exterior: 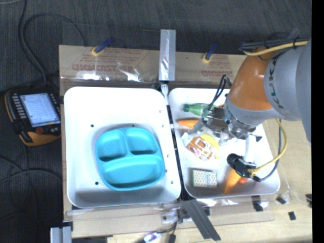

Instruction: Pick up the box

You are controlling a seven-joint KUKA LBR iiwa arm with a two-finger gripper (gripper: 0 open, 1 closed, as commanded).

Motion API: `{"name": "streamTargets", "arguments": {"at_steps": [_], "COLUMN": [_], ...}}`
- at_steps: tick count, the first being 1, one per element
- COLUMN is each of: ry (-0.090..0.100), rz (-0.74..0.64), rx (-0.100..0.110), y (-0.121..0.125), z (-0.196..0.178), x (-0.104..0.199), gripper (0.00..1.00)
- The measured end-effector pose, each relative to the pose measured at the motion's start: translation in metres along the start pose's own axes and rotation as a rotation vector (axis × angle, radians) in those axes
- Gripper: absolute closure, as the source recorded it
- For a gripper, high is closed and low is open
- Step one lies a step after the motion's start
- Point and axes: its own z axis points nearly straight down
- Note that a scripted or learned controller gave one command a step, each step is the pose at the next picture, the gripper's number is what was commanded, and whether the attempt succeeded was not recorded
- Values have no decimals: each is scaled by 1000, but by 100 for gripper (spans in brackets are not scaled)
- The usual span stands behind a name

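While the grey, orange-banded arm's claw [218,128] is being hung low inside the right white bin [263,185], its fingers' state cannot be told; the small flat rectangular box with a speckled pale-green top [204,177] is being left lying below it, near but apart.

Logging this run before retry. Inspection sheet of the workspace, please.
Surface: bench bears left bin and right bin, side by side.
Job's things: small patterned box, lying flat near the right bin's front edge, apart from the gripper.
Clutter: blue divided tray in left bin; green bottle, orange-and-white packet and orange item in right bin.
Grippers: gripper low over the right bin's middle, above the packet; state hidden by the wrist.
Cables: yellow cable loops off the wrist.
Surroundings: teach pendant on dark floor at left.
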Motion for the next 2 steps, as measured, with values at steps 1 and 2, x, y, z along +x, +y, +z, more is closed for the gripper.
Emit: {"name": "streamTargets", "arguments": {"at_steps": [1,2], "ry": [0,-1], "rz": [1,1], "rx": [3,6], "y": [0,0], "z": [-8,-16], "x": [-1,-1], "gripper": [100,100]}}
